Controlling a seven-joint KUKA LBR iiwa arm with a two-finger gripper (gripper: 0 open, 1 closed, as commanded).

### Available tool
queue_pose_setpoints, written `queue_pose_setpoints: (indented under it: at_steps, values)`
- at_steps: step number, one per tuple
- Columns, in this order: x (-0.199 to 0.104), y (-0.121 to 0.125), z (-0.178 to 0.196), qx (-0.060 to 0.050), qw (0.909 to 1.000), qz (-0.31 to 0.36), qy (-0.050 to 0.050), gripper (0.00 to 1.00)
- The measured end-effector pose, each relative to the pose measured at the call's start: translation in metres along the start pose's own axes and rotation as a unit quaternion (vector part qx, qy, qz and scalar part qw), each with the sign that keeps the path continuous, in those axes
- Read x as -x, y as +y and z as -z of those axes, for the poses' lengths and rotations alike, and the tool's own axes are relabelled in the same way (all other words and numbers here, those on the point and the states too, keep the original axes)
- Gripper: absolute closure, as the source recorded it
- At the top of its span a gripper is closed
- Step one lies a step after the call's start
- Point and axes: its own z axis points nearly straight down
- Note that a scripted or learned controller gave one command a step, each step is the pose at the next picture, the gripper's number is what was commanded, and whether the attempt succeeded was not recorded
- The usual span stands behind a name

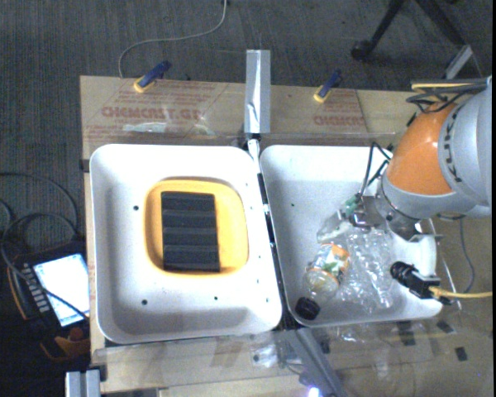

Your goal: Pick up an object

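A clear plastic bottle [328, 269] with an orange label lies in the right bin [306, 180], its black cap [306, 308] pointing at the near left corner. Crumpled clear plastic wrap [368, 263] lies beside it on the right. My gripper [357, 213] is low in the right bin, just above and behind the bottle and at the far edge of the wrap. A yellow tray with a black ridged insert [190, 230] sits in the middle of the left bin [116, 222].
The arm's orange band [422, 160] and grey wrist hang over the right bin's right side. A metal post [257, 89] stands behind the divide between the bins. Two blue-and-yellow clamps [151, 75] hold the board at the back.
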Motion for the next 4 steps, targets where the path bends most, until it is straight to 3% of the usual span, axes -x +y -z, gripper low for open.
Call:
queue_pose_setpoints:
  at_steps: [1,2,3,4]
  values:
    - [-0.006,-0.023,-0.011,0.032,0.9965,0.076,-0.011,0.0]
    - [-0.001,-0.023,-0.011,0.032,0.9924,0.118,-0.01,0.0]
    - [0.017,-0.026,-0.014,0.024,0.987,0.159,-0.009,0.0]
    - [0.064,0.012,0.043,0.001,0.9963,0.086,0.0,0.0]
